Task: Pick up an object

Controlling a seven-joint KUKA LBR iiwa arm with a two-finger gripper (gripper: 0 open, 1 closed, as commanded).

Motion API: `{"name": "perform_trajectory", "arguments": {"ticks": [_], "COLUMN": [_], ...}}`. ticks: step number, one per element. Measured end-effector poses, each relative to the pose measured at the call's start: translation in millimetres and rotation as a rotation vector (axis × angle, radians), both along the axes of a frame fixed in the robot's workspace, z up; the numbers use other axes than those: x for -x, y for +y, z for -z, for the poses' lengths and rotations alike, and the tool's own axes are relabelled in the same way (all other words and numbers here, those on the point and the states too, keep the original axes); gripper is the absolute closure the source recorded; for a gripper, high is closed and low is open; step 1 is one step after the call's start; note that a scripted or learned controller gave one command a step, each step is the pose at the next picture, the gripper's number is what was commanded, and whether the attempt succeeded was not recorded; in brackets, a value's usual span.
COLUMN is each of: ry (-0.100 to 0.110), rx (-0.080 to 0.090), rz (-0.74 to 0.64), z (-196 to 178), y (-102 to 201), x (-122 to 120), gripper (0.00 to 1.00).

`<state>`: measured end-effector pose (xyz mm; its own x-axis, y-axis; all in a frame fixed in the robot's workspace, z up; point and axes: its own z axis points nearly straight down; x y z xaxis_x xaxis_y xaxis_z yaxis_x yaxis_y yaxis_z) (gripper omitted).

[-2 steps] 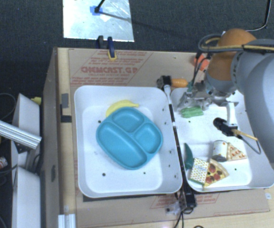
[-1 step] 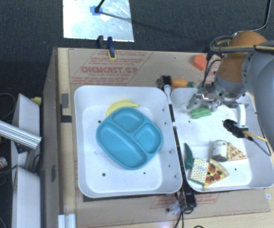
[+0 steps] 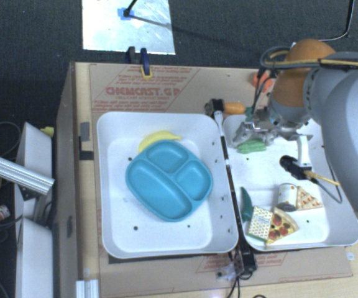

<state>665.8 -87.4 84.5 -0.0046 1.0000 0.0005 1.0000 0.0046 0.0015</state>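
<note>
My gripper [image 3: 252, 133] is low over the back left corner of the right bin [image 3: 340, 228], reaching in from the right. A green object [image 3: 251, 146] lies flat on the bin floor directly under its tip, touching or nearly touching it; I cannot tell whether it is gripped. Toward the front of the same bin lie two toy pizza slices [image 3: 283, 223] [image 3: 306, 199], a checkered yellow piece [image 3: 261, 223], a small grey can [image 3: 285, 195] and a dark teal piece [image 3: 246, 202] against the left wall.
The left bin [image 3: 120, 228] holds a blue divided plate [image 3: 168, 180] with a yellow banana-like thing [image 3: 157, 139] poking out behind it. An orange item [image 3: 234, 108] sits at the back rim between the bins. The bulky grey arm covers the right bin's right side.
</note>
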Motion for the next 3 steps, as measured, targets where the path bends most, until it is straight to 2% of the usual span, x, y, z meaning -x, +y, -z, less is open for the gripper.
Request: {"name": "perform_trajectory", "arguments": {"ticks": [1,2,3], "ry": [-0.002,-0.008,-0.004], "rx": [0.002,0.002,0.0], "rz": [0.003,0.001,-0.001], "z": [-1.0,-13.4,-101.9], "y": [-58.4,-57.6,9.5], "x": [4.7,2.7,17.9], "gripper": [0.0,1.0,1.0]}}
